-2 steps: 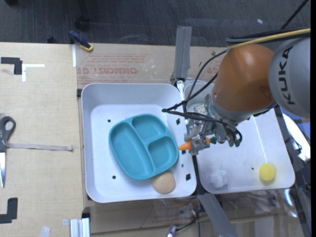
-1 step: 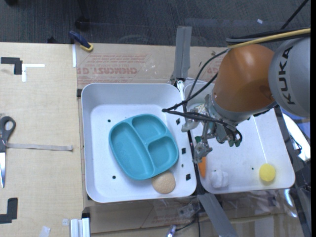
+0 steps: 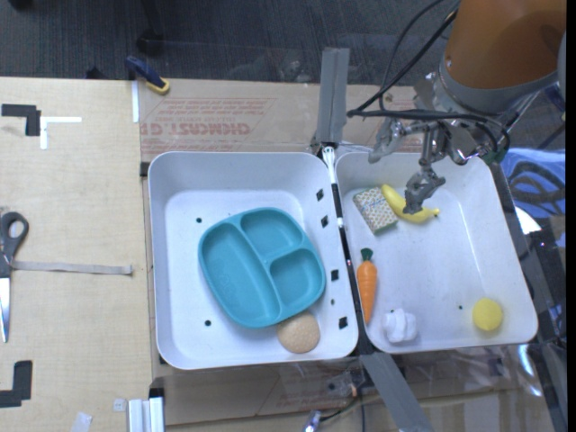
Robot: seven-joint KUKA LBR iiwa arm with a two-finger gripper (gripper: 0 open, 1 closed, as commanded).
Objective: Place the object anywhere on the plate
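Here the gripper (image 3: pixel 421 190) hangs low over the banana (image 3: pixel 407 205) in the right bin (image 3: pixel 504 241), likely so it can pick it up. I cannot tell if it has a grip on it. The blue plate (image 3: pixel 261 266) waits in the left bin (image 3: pixel 171 241) with its three parts bare. Red letters on the cardboard (image 3: pixel 207 120) are flipped and too blurry to read

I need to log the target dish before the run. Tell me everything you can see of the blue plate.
The blue plate is a teal divided dish, plastic-looking, with three compartments and rounded corners. It lies flat and turned at a slant in the left bin. A round tan object sits against its lower edge.
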